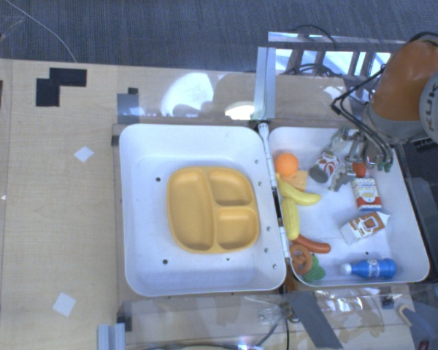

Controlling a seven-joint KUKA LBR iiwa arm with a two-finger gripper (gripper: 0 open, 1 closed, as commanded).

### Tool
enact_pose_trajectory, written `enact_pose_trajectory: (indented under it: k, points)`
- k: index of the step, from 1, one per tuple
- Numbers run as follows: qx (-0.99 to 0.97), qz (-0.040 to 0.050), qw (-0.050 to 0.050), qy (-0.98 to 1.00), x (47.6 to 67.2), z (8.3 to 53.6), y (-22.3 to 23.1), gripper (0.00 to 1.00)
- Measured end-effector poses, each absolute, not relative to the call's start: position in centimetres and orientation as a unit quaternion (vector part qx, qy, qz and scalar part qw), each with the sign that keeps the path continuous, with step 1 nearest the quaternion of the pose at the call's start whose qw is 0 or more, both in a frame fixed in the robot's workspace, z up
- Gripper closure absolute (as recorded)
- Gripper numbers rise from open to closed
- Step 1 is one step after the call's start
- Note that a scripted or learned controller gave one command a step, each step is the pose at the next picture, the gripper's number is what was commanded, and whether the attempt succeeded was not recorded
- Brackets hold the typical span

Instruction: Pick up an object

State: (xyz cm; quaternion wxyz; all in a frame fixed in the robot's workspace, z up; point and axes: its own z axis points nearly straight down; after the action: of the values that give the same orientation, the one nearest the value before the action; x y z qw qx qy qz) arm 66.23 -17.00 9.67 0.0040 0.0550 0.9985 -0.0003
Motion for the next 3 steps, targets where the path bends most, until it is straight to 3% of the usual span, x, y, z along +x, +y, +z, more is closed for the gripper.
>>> enact_pose_trajectory:
  k: [1, 2, 3]
  points:
    - [0.092, 0.0004, 0.006, 0.996, 64.8, 8.9, -8.2, 0.00]
    - [0.090, -0.0001, 0.013, 0.996, 65.1, 10.3, -8.4, 1.00]
    - [0.200, 0.0018, 0.007, 0.980, 64.8, 19.0, -4.5, 1.00]
